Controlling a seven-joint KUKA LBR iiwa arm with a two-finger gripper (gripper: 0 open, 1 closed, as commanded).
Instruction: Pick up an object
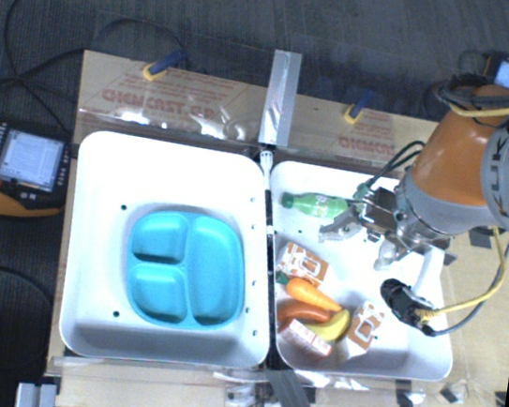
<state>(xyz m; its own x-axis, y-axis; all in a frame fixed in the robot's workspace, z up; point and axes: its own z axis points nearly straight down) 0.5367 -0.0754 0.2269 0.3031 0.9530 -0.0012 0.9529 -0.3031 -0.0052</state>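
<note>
My gripper (363,241) hovers over the upper middle of the right bin (430,362), its two fingers spread apart and open with nothing between them. A green bottle (315,203) lies on its side just to the left of the fingers, near the bin's far left corner. Below it sits a white and orange carton (303,265). Further toward the front lie an orange carrot (313,297), a yellow banana (332,328), a red packet (306,341) and a second small carton (367,327).
The left bin (108,167) holds a blue divided tray (186,268). A metal divider post (281,97) stands behind the seam between the bins. The arm's black cable plug (403,301) hangs over the right bin. A handheld pendant (22,163) lies off the bench at left.
</note>
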